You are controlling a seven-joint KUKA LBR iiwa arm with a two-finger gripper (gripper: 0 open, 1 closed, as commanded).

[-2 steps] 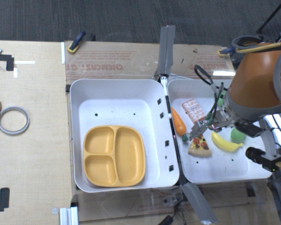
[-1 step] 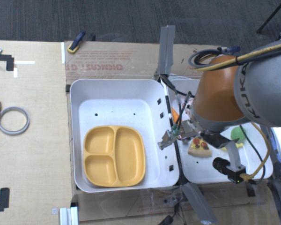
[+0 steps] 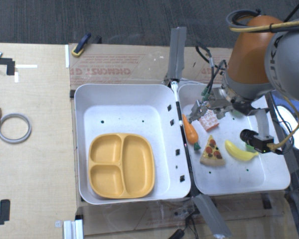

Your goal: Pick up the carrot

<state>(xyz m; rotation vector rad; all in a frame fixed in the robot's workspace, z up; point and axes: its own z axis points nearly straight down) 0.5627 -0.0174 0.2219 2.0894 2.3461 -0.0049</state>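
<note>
The orange carrot (image 3: 190, 130) with a green tip lies in the right bin (image 3: 269, 180), close to its left wall and pointing towards the front. My gripper (image 3: 208, 113) hangs just to the right of and behind the carrot, with its fingers spread and nothing held. One fingertip (image 3: 195, 115) is close to the carrot's far end. A small pink and white block (image 3: 208, 121) lies directly under the gripper.
A pizza slice (image 3: 212, 152) and a yellow banana (image 3: 240, 151) lie in the right bin, in front of the gripper. The left bin (image 3: 89, 103) holds a yellow divided plate (image 3: 122, 164). A tape roll (image 3: 13, 128) rests on the bench at far left.
</note>
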